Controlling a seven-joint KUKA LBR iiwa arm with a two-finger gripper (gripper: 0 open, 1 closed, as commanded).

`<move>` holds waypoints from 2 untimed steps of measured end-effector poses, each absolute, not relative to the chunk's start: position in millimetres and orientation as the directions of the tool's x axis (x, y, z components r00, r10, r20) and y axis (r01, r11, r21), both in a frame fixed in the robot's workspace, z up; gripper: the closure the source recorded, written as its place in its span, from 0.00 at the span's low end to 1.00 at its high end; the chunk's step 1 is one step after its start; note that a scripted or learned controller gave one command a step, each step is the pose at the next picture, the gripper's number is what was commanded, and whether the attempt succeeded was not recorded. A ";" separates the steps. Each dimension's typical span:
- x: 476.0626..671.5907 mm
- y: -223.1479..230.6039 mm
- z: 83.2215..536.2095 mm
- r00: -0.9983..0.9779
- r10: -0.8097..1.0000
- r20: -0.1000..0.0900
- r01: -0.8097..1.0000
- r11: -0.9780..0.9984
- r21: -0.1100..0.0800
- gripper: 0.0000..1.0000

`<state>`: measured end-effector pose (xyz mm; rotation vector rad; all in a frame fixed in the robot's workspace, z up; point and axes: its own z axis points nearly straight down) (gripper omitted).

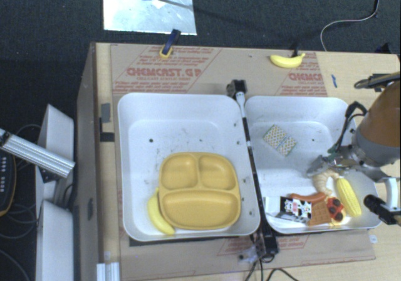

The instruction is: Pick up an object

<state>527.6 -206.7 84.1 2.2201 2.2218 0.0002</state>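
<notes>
One claw [326, 167], its grip too small to judge from where I stand, hovers in the right bin [294, 110] just above the corn cob [348, 195], which lies slanting toward the near-right corner beside the toy heap [310, 206].

cam: one fixed view above my bench, looking down at a slant | framing: far enough to take in both white bins [128, 148] side by side, mid-frame | my arm [379, 126] enters at the frame's right edge
</notes>
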 end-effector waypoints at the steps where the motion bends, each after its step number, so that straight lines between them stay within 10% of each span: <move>1: 528.8 -206.7 95.0 -0.002 1.000 -0.001 1.000 0.002 0.004 1.00; 2: 504.4 -136.7 185.1 -0.004 1.000 0.000 1.000 0.004 0.003 1.00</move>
